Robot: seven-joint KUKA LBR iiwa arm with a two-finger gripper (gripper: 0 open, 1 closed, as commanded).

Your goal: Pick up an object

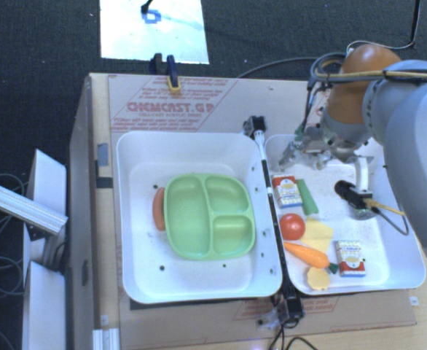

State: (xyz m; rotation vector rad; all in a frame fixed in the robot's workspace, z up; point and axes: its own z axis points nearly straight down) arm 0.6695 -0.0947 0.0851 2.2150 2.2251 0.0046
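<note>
Lying below fingers (310, 154): carton (287, 191)

arm (406, 108): reaches in from right, wrist bent down | gripper (310, 154): low, fingers unclear

A brown tabletop (192, 104) printed with red lettering bears two white bins (137, 268), with a blue clamp (171, 70) at its far edge and a white sheet (153, 19) on the dark floor beyond.
</note>
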